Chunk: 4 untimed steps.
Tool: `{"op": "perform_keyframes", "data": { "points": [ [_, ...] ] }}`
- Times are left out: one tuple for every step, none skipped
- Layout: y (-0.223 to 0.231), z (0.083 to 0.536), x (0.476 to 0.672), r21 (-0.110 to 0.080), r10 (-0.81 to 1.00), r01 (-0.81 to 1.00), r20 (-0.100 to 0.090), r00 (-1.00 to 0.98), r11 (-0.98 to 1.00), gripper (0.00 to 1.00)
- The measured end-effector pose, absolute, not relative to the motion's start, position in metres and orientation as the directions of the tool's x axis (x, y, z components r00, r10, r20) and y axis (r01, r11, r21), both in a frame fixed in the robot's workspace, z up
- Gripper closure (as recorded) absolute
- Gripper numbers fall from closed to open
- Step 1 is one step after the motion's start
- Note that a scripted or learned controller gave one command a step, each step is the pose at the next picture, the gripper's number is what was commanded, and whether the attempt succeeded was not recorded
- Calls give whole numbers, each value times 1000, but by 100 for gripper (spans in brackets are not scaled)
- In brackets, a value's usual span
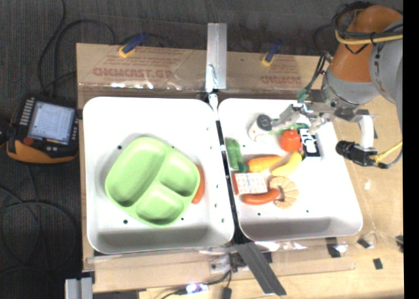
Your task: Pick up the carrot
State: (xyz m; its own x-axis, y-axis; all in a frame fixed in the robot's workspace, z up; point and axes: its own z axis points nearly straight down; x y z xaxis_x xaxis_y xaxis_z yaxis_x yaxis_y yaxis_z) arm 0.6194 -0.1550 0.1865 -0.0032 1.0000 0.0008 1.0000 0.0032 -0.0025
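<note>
Item, as I log it remotely: carrot (263, 162) lying in the right bin (340, 216) amid heaped toy food, my pincer (302, 116) poised over the pile's far side, its opening beyond my telling, legible print confined to cardboard (134, 69) reading roughly "CHEMCAST GP".

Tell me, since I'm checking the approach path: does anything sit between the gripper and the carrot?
Partly. The gripper hangs over the right bin's upper part, above a red tomato-like toy. That toy and a yellow banana lie between it and the carrot, crowding its right end. From straight above the carrot looks uncovered.
</note>
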Motion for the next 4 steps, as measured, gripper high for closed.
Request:
{"op": "perform_keyframes", "data": {
  "points": [
    [-119, 94, 593, 0, 958, 958, 0, 286, -286, 0],
    [-113, 89, 566, 10, 720, 720, 5, 694, -694, 0],
    [-113, 89, 604, -19, 550, 550, -16, 835, -835, 0],
    [-114, 105, 610, -11, 481, 481, -18, 877, -877, 0]
  ]
}}
